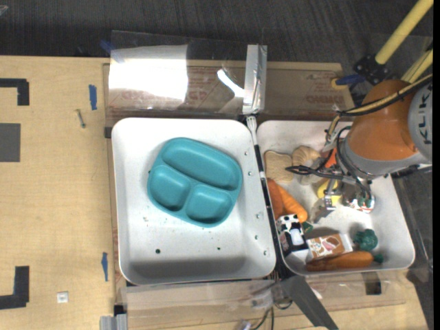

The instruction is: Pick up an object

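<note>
Two white bins sit on the pale worktop; the right bin [402, 249] holds small toys, among them a carrot [284, 199] at its left side. It looks light, stiff and smooth, best pinched across its thick middle. I cannot tell the state of the hand [335, 196], just right of the carrot.

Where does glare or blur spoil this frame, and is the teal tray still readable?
In the camera view, strong glare washes out the clear sheet behind the left bin; the teal tray is evenly lit and sharp, with a soft shadow beneath; the hand over the right bin looks cluttered and slightly soft.
</note>
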You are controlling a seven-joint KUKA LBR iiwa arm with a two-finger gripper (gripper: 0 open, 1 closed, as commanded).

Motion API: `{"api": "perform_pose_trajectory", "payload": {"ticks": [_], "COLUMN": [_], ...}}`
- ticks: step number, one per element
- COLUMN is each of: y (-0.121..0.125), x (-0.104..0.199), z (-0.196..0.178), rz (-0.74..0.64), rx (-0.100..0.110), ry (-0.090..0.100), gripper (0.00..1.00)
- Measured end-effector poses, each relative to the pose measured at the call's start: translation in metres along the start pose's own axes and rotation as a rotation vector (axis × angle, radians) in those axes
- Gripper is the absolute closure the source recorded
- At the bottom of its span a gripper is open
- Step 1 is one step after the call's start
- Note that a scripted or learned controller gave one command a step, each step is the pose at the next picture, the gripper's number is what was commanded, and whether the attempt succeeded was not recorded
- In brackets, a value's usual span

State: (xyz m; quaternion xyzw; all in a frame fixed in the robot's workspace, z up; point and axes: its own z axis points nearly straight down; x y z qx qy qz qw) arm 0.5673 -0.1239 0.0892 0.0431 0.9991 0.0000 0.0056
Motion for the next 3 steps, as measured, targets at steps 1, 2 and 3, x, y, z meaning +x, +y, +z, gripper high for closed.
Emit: {"api": "perform_pose_trajectory", "payload": {"ticks": [1, 2, 3], "y": [0.013, -0.007, -0.034], "x": [0.028, -0.055, -0.017], "z": [-0.001, -0.059, 0.001], "rz": [0.214, 0.491, 0.638], "rx": [0.002, 0.002, 0.002], "ry": [-0.002, -0.001, 0.002], "gripper": [0.00, 0.00, 0.00]}}
